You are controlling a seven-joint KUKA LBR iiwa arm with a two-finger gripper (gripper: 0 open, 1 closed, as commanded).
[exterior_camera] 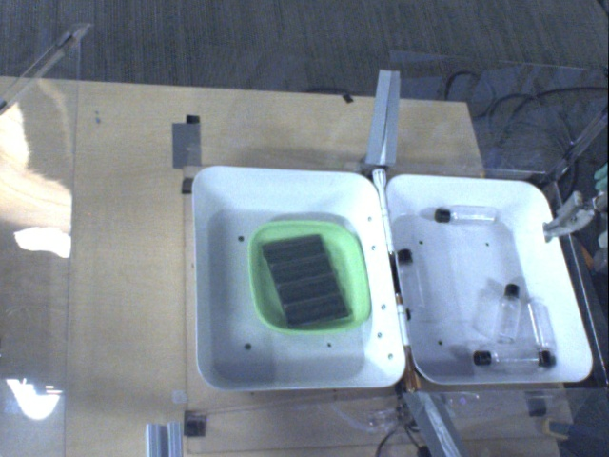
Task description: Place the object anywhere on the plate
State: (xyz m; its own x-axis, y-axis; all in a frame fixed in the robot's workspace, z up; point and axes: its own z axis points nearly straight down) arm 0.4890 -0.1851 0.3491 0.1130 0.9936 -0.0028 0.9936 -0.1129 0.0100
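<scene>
Starting on the left, your left bin [214,284] has the green plate [262,288] sitting roughly in the middle of its floor. The block [304,280] is lying flat on that plate, well inside the rim. It's a dark ribbed slab. Its long axis runs from the far side of the bin toward the near side, a bit skewed, so the far end points up and left and the near end leans right. The ribs run across it the short way. Moving right into the right bin [561,284], you've got a few clear tubes with black caps. One tube [466,215] lies sideways along the far wall with its cap to the left, and a cluster [519,327] sits in the near right corner. A loose-looking black cap [403,255] is by the left wall. At the far right edge, what looks like the gripper [569,215] pokes in over that bin's rim, well apart from the block. Honestly, you can't tell if it's open or closed.
</scene>
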